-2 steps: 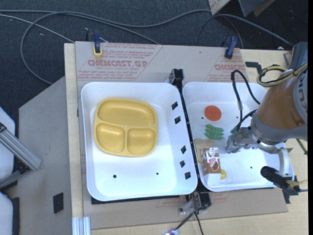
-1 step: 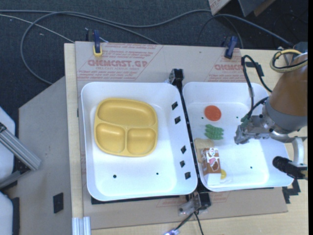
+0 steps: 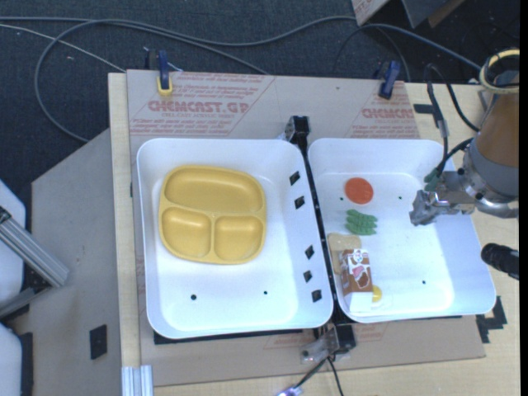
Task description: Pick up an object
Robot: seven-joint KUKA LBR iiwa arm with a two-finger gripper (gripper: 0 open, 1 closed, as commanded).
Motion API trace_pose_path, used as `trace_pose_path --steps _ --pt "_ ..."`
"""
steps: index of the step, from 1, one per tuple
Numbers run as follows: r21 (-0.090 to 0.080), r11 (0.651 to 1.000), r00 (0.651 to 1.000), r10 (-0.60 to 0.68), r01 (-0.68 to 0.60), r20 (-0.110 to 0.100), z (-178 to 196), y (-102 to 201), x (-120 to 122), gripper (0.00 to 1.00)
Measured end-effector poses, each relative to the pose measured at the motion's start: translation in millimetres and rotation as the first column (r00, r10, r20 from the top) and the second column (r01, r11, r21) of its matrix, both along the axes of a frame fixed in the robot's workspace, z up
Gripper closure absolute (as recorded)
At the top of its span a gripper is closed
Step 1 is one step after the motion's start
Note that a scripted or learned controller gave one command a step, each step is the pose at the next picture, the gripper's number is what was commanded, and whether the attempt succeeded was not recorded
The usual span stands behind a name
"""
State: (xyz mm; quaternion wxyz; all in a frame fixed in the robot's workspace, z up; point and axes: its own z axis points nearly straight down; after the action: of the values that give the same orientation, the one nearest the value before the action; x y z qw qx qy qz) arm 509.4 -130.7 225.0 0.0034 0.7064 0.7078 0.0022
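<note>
Dark carpet with loose cables surrounded the table [image 3: 206,106] I was watching. On it sat two shallow white bins side by side. I saw a yellow plastic three-compartment plate [image 3: 213,214] lying flat in the left bin [image 3: 239,304]. The right bin [image 3: 445,279] held a round orange disc [image 3: 359,190], a small green leafy toy [image 3: 360,222] just below it, and a brown-and-white snack packet [image 3: 356,273] near the bin's front left corner. My arm's metal gripper [image 3: 422,209] hung over the right bin, apart from all three objects; I could not tell how its fingers stood.
</note>
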Motion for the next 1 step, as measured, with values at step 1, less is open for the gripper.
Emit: trace_pose_path --steps 1 --pt "0.001 1.000 1.000 -0.001 0.001 -0.004 23.3 0.0 1.1 1.00"
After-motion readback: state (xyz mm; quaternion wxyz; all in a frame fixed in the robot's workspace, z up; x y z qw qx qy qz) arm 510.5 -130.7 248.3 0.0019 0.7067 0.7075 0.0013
